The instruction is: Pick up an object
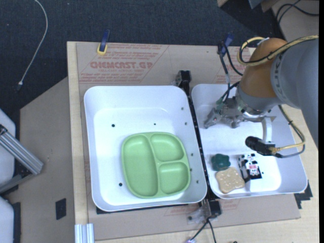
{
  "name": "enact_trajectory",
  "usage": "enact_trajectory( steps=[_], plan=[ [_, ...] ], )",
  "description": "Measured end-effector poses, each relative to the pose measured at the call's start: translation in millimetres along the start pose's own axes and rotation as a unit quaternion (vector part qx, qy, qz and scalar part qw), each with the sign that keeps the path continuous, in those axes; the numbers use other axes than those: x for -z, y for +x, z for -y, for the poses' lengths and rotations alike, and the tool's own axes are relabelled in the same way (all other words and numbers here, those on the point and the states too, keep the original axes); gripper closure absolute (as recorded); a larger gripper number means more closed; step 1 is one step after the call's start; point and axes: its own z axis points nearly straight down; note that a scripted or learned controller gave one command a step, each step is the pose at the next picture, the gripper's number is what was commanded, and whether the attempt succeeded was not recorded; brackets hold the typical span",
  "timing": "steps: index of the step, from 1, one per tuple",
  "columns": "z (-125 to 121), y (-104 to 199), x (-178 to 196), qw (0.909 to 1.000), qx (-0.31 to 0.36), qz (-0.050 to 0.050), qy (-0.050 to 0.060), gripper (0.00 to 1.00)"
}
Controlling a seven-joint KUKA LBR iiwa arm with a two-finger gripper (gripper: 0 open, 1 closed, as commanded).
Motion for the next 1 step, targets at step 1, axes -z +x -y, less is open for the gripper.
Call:
enact_trajectory(
  steps=[1],
  plan=[
    [-2.0, -0.2, 14.5, 1.0, 0.0, 0.0, -0.004, 1.0]
  ],
)
